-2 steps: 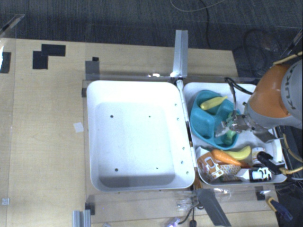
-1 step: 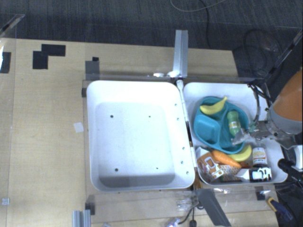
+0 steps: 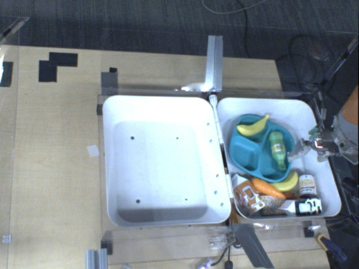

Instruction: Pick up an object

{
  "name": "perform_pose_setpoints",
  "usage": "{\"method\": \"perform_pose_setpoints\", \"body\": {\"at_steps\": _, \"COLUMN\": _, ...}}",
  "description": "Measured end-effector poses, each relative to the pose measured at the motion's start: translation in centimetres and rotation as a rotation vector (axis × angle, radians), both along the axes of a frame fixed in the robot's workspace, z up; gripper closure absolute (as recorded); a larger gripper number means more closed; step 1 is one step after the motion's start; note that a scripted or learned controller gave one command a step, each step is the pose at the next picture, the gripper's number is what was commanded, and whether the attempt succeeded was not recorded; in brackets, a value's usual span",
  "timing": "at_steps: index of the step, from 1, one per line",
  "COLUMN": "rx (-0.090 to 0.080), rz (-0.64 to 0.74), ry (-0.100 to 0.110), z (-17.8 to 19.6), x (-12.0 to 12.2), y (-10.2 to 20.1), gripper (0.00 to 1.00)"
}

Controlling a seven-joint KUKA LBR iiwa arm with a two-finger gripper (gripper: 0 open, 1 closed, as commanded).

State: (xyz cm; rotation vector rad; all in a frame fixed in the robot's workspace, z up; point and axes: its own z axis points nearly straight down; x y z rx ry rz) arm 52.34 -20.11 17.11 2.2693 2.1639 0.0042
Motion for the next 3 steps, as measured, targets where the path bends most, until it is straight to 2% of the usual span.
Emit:
{"method": "perform_pose_setpoints", "body": {"at_steps": 1, "rx": -0.006, "rz": 0.272, "ry": -0.01, "z": -7.9, "x": 0.8, "y": 2.5, "gripper": 0.0}}
{"method": "perform_pose_setpoints", "body": {"at_steps": 2, "rx": -0.012, "rz": 0.271, "ry": -0.021, "z": -6.7, "x": 1.1, "y": 2.4, "gripper": 1.0}}
{"method": "perform_pose_setpoints", "body": {"at_steps": 3, "rx": -0.013, "rz": 0.058, "ry": -0.007, "z": -7.9, "x": 1.8, "y": 6.7, "gripper": 1.0}}
